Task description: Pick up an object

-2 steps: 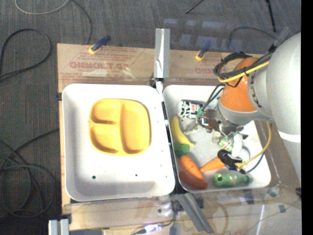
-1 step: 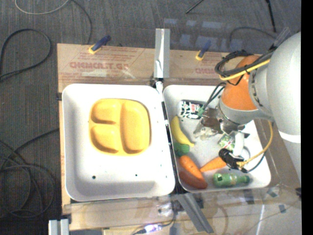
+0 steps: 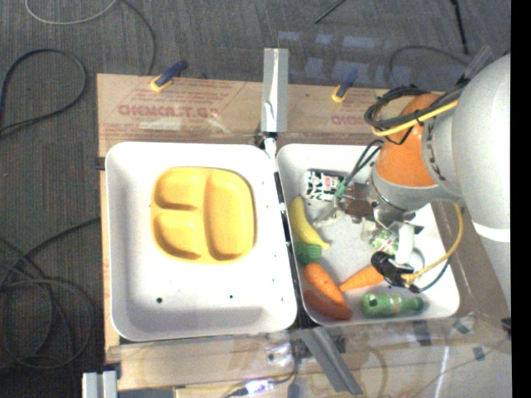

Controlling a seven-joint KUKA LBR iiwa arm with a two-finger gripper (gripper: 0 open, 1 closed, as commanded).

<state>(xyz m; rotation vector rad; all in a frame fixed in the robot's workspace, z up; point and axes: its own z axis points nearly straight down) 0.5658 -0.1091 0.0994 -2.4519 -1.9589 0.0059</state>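
Observation:
My gripper (image 3: 388, 240) is lowered into the right bin (image 3: 444, 293), below the orange wrist band, near the bin's middle right. Left of it lie a black-and-white patterned carton (image 3: 319, 186) and a yellow banana (image 3: 304, 225). Just below the gripper rests a small orange carrot piece (image 3: 362, 279). A larger carrot (image 3: 321, 281) lies at the bin's lower left over a red item (image 3: 330, 308). A green bottle (image 3: 392, 304) lies along the front wall. A small white-and-green thing sits right at the gripper, and I cannot tell whether it is held.
The left bin (image 3: 133, 297) holds a yellow divided plate (image 3: 204, 214). A metal post (image 3: 275, 89) stands behind the gap between the bins. Yellow and black cables (image 3: 431, 264) loop off the wrist over the right bin.

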